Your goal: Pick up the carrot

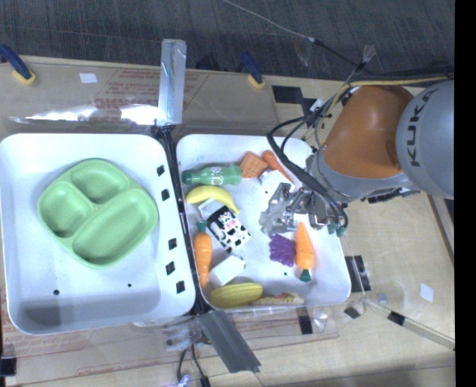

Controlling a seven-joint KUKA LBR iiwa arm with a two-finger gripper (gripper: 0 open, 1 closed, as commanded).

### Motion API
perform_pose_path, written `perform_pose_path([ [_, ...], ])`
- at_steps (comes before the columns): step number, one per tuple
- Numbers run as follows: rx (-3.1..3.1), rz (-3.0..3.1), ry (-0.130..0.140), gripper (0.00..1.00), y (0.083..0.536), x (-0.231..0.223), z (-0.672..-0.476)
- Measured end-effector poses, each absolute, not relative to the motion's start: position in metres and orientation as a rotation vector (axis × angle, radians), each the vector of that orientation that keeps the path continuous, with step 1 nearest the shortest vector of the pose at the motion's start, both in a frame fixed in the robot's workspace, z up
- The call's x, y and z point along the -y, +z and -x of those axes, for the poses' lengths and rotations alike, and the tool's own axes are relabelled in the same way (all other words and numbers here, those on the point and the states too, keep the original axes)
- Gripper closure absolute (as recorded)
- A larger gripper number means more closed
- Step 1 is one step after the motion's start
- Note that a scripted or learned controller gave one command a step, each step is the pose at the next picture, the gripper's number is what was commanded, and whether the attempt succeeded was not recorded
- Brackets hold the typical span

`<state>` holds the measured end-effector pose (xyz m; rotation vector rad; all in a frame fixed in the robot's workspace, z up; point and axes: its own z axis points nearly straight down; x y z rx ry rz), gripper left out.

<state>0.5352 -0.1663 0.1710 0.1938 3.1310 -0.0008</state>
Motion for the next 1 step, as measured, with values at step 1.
perform_pose_path([
  [1,-3.104,-0.503,0.001,1.0,0.1684,0.151,-0.4985],
])
